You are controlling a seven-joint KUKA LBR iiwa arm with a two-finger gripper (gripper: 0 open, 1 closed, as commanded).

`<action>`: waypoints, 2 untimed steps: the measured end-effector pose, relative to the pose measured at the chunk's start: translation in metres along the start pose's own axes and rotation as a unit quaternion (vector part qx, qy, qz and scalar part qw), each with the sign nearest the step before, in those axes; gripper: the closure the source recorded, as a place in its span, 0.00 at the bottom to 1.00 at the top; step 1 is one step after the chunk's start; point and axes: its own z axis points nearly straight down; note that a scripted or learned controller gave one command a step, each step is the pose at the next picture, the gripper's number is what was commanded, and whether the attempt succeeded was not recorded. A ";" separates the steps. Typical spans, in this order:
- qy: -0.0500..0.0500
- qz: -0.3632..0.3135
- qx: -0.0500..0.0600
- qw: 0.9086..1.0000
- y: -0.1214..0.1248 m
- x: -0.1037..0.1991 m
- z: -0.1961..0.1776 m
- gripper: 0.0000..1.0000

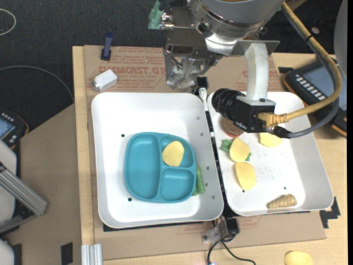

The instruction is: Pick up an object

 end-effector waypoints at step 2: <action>-0.001 -0.001 0.001 1.000 0.000 0.001 -0.016 1.00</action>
